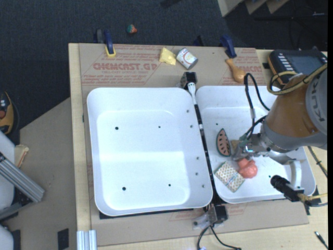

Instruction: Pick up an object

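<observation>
You see arm (304,113) as thick rounded body, grey casing at far right, broad orange band (289,116) wrapping it above wrist. Below band, grey wrist collar (278,142) narrows, smooth, slightly glossy. Black cable (251,100) loops up beside band and runs down to wrist. Gripper (243,149) small, dark grey metal, blocky, with bluish glint on top; details too small for you to make out. No markings or screws legible on casing
</observation>
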Available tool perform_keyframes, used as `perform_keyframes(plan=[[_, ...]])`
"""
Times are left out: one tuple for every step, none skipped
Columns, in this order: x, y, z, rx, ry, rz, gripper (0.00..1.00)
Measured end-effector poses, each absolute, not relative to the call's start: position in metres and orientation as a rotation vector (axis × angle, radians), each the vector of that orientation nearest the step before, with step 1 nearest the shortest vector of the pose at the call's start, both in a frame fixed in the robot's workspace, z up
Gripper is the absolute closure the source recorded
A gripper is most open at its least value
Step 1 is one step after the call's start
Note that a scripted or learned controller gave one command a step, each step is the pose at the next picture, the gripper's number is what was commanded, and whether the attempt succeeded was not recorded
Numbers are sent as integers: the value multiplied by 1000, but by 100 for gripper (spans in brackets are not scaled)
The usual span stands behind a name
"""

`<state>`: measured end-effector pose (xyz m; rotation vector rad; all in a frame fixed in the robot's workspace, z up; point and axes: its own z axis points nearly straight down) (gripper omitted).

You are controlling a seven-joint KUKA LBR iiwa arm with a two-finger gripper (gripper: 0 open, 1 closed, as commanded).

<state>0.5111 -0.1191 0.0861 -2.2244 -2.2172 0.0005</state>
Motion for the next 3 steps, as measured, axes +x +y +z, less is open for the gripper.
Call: perform_keyframes(plan=[[479,-21,190,-2212,-2235,-12,100],[488,24,217,-2217,-2228,-4,100],[480,99,325,-2213,-2237,-20,100]])
